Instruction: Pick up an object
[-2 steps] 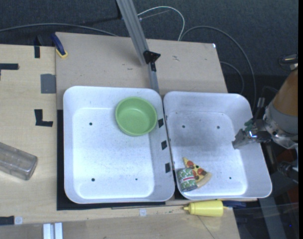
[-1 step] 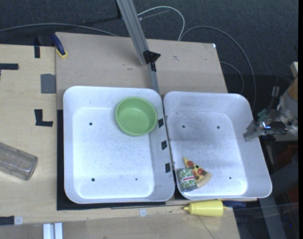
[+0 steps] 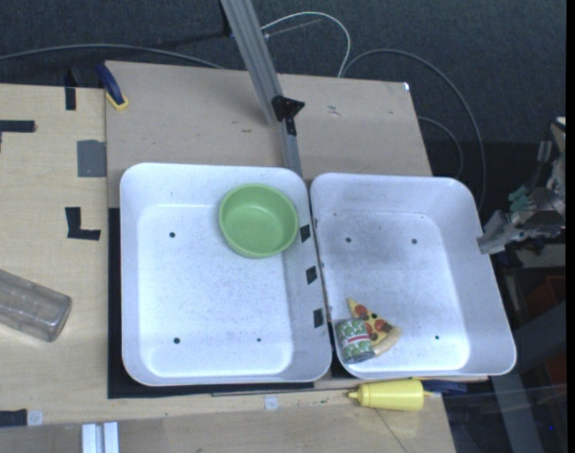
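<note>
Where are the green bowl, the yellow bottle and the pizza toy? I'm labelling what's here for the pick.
green bowl (image 3: 259,220), camera view, on its inner floor.
yellow bottle (image 3: 393,395), camera view, on the middle of its body.
pizza toy (image 3: 374,327), camera view, on its topped face.

You see gripper (image 3: 532,217) cut off at right edge, blurred; toy pizza slice (image 3: 374,328) print too small.
</note>
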Robot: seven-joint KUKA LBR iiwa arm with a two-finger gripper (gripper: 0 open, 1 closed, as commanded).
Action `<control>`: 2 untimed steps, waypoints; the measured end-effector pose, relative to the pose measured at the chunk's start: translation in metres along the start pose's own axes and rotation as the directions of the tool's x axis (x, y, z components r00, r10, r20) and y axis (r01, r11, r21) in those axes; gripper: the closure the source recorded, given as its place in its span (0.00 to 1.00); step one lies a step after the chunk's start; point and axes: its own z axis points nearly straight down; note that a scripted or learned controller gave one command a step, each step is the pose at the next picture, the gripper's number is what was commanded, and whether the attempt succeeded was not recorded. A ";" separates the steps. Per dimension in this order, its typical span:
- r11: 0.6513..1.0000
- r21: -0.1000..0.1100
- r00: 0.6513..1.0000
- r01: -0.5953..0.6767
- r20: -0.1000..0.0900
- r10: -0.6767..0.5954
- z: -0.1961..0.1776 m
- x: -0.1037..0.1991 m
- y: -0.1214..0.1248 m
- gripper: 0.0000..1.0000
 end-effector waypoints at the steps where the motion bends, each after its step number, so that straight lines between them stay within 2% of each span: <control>1: 1.000 0.006 1.000 0.004 -0.003 -0.004 0.018 0.053 0.016 1.00; 2: 1.000 0.005 1.000 0.005 -0.003 -0.005 0.017 0.099 0.025 1.00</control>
